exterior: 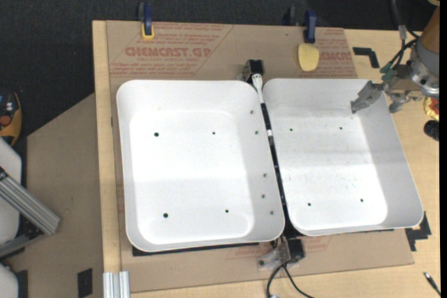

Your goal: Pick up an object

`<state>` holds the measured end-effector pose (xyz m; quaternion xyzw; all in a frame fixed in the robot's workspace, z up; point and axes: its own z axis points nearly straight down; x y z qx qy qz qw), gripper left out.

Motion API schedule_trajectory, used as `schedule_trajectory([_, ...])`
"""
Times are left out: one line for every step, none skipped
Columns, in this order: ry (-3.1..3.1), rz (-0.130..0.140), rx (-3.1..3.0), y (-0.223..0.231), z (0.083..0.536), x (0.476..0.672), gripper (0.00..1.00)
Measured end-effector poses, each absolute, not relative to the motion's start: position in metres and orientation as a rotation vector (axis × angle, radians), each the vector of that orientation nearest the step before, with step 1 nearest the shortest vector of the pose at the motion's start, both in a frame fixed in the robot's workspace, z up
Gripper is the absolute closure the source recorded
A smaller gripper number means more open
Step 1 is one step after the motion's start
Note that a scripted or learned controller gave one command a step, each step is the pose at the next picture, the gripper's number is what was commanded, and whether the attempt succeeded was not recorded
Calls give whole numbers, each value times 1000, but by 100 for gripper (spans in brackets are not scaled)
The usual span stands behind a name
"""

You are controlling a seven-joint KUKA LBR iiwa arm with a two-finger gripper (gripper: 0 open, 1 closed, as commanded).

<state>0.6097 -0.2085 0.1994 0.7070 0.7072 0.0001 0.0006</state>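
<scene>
From the overhead camera, the end effector [380, 98] hangs over the far right corner of the right bin [391, 213], its grey fingers spread apart with nothing between them. The left bin [129, 150] sits beside it, both on the desk [174, 49], whose brown board is clamped at the back, presumably to keep it from sliding. I can make out no object to pick in either bin, so its heading and long axis can't be judged.
</scene>
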Motion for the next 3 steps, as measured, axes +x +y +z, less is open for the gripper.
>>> schedule_trajectory([2210, 16, 2204, -197, 406, 601, 0])
schedule_trajectory([2218, 2, 2214, -197, 405, 600, 100])
schedule_trajectory([2237, -5, 2221, -131, 314, 627, 100])
